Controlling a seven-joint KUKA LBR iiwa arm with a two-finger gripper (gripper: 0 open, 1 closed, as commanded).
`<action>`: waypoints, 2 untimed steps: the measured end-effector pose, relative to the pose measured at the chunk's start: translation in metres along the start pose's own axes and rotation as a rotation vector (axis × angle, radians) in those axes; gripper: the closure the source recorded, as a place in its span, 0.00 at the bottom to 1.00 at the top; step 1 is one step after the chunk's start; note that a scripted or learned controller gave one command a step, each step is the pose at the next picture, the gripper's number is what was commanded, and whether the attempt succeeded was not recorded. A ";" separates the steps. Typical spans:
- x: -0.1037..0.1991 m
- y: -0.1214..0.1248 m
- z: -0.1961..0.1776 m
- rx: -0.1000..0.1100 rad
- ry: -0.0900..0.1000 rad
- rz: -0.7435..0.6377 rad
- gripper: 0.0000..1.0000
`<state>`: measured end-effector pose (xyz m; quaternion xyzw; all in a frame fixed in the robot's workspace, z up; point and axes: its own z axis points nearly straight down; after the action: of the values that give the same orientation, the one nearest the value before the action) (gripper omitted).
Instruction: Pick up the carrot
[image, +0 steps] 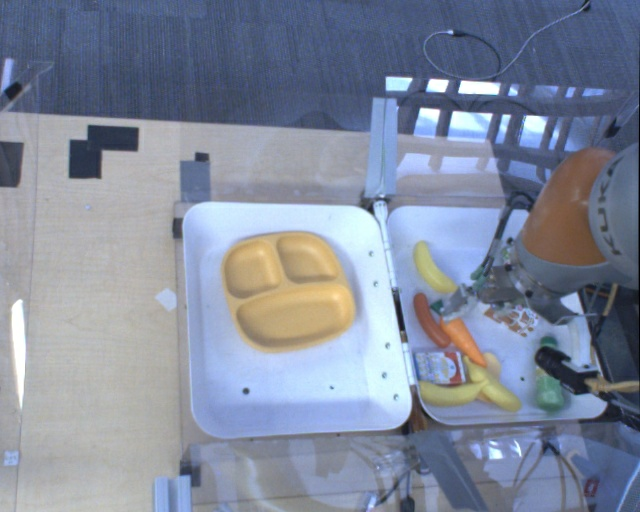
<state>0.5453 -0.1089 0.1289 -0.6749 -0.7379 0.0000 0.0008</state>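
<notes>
The carrot (466, 341) is a short orange cone lying at a slant in the right bin (455, 225), its thick end toward the upper left. My gripper (458, 303) hangs just above that thick end, reaching in from the right under the orange-banded wrist. A red sausage (430, 319) lies right beside the carrot on its left, almost touching it. Whether the gripper touches the carrot cannot be made out.
The right bin also holds a yellow banana (432, 267) at the top, two more bananas (456, 392) at the bottom, a small packet (440, 366), a snack wrapper (516, 319) and a green item (550, 393). A yellow divided plate (288, 290) sits in the left bin (210, 380).
</notes>
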 end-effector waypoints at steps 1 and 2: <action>0.017 -0.015 0.032 -0.033 -0.005 -0.034 0.00; 0.019 -0.013 0.022 -0.037 -0.005 -0.035 1.00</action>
<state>0.5305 -0.0914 0.1068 -0.6617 -0.7496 -0.0121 -0.0134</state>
